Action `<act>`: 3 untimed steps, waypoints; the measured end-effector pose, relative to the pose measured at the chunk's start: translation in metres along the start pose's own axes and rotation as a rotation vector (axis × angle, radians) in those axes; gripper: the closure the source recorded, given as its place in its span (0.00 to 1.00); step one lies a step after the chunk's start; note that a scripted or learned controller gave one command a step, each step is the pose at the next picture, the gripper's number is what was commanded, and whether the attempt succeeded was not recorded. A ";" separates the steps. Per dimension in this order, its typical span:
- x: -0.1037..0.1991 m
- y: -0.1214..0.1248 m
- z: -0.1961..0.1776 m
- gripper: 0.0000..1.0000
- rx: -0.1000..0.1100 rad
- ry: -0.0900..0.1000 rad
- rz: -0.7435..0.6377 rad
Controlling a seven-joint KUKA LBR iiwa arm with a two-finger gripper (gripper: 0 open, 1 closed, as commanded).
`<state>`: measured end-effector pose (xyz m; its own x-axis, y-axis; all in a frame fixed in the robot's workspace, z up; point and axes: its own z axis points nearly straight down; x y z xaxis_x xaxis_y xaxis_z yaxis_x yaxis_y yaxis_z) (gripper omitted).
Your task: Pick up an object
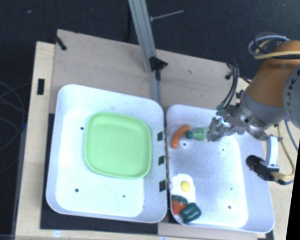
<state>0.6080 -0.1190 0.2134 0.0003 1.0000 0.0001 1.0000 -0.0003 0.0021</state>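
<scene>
Two white bins stand side by side on the tabletop (200, 79). The left bin (70, 132) holds one thing, a light green plate (118, 145), lying flat near its middle. The right bin (225, 178) holds five small things in two groups. In the upper left part lie an orange carrot (179, 135) and, just beside it to the right, a small green piece (197, 134). In the lower left corner sits one fried egg (184, 185), white with a yellow middle; just below it are a red-orange piece (178, 206) and a dark green piece (191, 212), close together and touching.

There is one arm (270, 79), grey with an orange band; its upper part is cut off at the right edge. The gripper (213, 133) is low over the upper part of the right bin, directly at the right end of the small green piece. The fingers are dark and small there, so I cannot tell if the gripper is released or clenched, or if the green piece is between them.

One grey pole (142, 23) goes slanted from the top down to the gap between the bins. Cables hang near the wrist, and the shapes of the two pieces below the egg are hard to make out.
</scene>
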 end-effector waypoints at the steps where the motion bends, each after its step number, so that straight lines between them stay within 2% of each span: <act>1: 0.053 -0.015 -0.007 1.00 0.001 0.001 -0.004; 3: 0.149 -0.013 -0.025 1.00 0.001 0.001 -0.004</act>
<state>0.5947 0.0298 0.2388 -0.0038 1.0000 0.0010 1.0000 0.0038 0.0006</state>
